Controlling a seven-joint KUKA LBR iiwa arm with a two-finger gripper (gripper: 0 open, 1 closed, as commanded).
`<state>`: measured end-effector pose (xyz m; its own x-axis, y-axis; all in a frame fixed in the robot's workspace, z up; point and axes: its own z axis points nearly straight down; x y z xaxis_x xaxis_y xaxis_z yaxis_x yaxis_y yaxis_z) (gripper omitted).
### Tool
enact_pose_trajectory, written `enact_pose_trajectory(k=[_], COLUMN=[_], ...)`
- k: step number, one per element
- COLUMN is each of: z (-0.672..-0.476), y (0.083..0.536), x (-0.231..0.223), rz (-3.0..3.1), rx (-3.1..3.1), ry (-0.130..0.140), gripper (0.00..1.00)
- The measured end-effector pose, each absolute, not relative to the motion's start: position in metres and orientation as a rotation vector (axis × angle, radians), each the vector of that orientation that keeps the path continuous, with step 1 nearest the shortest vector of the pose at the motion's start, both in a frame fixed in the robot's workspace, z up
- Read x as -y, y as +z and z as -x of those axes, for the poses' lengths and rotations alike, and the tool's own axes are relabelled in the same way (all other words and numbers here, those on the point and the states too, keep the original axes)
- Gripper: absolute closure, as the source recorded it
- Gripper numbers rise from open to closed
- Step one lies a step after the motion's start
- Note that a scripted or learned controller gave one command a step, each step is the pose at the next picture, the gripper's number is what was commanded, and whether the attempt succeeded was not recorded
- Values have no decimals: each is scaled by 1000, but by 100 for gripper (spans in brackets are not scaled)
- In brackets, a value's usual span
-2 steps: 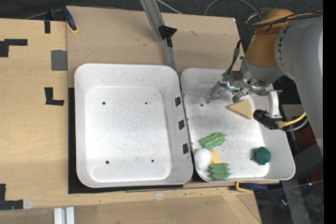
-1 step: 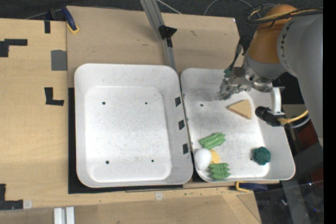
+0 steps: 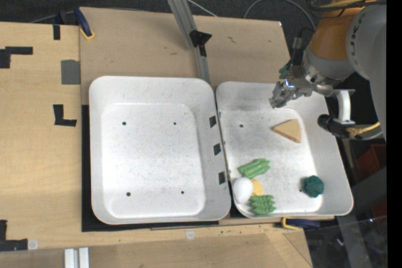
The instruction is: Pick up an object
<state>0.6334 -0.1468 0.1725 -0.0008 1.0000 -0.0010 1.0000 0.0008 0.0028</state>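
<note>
In the camera view, two shallow white bins sat side by side on the bench; the left bin (image 3: 100,135) lay beside the right bin (image 3: 333,179); the grey arm (image 3: 352,28) with its orange band reached in from the right; its gripper (image 3: 279,97) hung over the far part of the right bin, above and just left of a tan wedge (image 3: 289,130), apart from it; whether the claw stood apart or together could not be told; nearer the front edge lay a green ridged piece (image 3: 254,167), a white egg (image 3: 242,188) touching a yellow piece (image 3: 257,187), another green ridged piece (image 3: 262,203) and a dark green lump (image 3: 313,185) off to the right.
</note>
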Motion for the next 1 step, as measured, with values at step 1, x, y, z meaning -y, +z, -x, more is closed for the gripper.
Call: enact_pose_trajectory(k=[1], z=[-645], y=[225], x=[146], rz=[-2216], rx=[-2221], ry=[4], gripper=[100])
